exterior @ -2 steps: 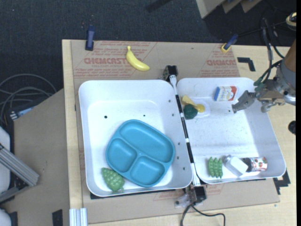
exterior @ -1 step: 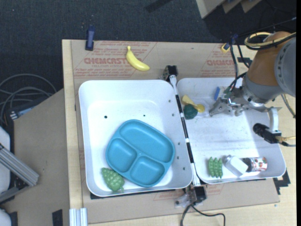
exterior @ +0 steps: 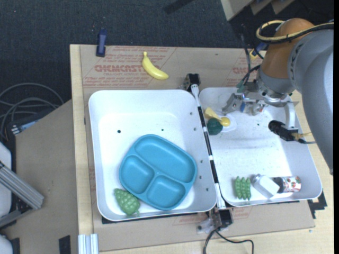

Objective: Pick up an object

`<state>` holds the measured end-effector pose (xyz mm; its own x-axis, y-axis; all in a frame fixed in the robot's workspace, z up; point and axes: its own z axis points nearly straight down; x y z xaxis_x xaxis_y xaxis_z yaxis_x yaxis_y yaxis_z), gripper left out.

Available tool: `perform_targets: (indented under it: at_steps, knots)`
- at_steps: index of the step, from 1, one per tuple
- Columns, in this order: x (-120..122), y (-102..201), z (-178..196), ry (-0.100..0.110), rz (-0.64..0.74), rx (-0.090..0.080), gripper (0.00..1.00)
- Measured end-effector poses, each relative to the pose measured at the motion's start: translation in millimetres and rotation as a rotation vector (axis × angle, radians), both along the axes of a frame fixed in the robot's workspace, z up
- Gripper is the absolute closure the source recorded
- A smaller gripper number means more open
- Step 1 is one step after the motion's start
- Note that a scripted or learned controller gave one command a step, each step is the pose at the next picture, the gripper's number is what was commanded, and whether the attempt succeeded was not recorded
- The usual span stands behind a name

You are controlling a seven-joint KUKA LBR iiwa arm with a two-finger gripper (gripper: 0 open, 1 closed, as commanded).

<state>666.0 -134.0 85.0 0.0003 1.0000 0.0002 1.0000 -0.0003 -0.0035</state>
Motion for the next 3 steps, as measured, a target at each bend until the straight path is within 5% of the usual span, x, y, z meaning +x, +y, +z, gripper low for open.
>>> perform_targets:
  at_steps: [1, 2, 3]
  knots:
    - [-120.9, -34.4, 0.1, -0.004, -0.001, -0.002, 0.00]
    - [-17.1, 22.1, 0.1, -0.006, 0.003, 0.001, 0.00]
    - [-89.0, 14.1, 26.4, -0.002, 0.000, 0.000, 0.00]
